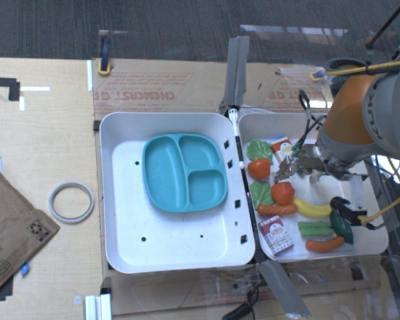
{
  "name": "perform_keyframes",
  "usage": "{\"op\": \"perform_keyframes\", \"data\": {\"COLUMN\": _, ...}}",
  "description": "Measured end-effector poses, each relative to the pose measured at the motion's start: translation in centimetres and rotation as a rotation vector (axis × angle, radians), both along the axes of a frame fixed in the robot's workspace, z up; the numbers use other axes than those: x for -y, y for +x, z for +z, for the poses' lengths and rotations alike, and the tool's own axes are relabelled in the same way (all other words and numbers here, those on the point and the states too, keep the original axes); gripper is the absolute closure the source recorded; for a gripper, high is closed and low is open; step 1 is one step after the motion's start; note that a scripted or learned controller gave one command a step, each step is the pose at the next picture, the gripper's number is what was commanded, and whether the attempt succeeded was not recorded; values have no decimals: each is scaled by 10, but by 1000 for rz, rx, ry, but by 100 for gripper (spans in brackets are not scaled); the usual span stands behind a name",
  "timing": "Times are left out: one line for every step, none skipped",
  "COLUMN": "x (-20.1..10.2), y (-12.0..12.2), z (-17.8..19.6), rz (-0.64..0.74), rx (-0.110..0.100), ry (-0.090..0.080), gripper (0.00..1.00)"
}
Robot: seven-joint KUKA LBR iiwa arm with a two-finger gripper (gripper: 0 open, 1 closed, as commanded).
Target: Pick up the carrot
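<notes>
Carrot point(277, 210) lying flat in the right bin point(380, 245), below the jaws point(285, 168), touching a tomato point(283, 193) and just above a small red carton point(276, 235). Jaws' state: cannot tell. Best lowered straight over the carrot's middle, closing across its narrow width, clear of tomato and banana point(311, 209). Beyond, greens, a pepper. Left bin point(120, 179) holding a teal divided plate point(185, 172).

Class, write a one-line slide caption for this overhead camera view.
KUKA arm's pincer hovers over toy food in the right bin, near the carrot; a teal divided plate sits in the left bin.
</notes>
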State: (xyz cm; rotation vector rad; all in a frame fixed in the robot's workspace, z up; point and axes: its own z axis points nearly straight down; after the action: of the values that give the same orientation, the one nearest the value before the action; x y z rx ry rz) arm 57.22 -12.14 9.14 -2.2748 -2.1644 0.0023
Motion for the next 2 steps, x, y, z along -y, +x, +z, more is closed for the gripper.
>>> {"op": "perform_keyframes", "data": {"x": -11, "y": 64, "z": 0, "rz": -466, "rx": -2, "ry": -3, "gripper": 0}}
{"op": "perform_keyframes", "data": {"x": 60, "y": 37, "z": 0, "rz": -273, "rx": 0, "ry": -2, "gripper": 0}}
